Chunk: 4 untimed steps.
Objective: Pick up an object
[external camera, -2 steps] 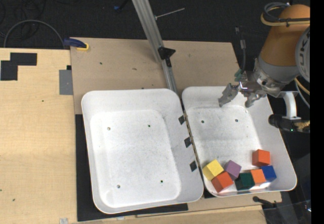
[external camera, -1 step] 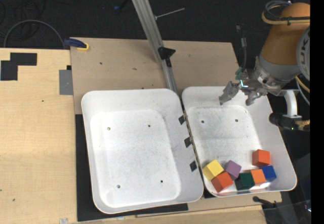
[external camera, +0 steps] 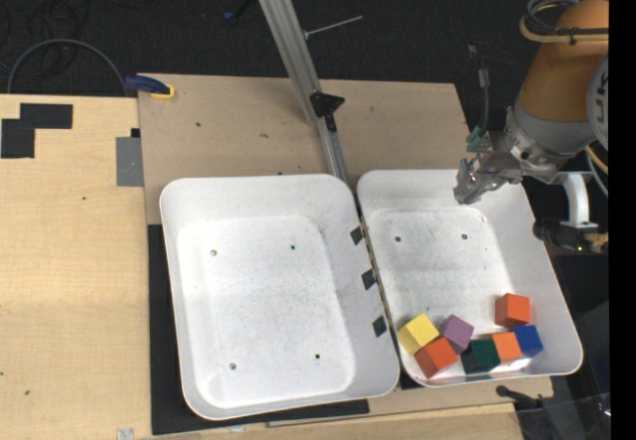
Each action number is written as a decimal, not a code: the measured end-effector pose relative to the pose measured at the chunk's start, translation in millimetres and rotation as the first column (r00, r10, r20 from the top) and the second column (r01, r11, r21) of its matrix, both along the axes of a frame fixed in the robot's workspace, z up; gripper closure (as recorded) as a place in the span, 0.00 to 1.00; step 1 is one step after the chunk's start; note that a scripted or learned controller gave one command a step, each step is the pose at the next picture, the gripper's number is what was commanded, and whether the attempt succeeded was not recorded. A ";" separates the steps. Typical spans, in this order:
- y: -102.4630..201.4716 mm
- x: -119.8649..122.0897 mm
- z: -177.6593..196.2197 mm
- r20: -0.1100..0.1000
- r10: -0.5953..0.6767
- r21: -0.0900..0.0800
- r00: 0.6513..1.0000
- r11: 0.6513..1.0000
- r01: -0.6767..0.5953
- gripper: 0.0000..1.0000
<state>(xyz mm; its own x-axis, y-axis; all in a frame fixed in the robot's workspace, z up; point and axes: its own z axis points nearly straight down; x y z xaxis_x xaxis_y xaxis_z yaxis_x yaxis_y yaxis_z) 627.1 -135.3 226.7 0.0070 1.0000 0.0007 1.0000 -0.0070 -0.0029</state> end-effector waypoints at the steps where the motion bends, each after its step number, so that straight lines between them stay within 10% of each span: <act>1: 66.3 14.4 61.0 0.008 0.014 0.001 1.000 1.000 -0.014 1.00; 2: 140.2 8.6 146.0 0.010 0.014 0.002 1.000 1.000 -0.014 1.00; 4: 132.9 -29.3 122.4 -0.005 0.004 -0.001 1.000 1.000 -0.004 1.00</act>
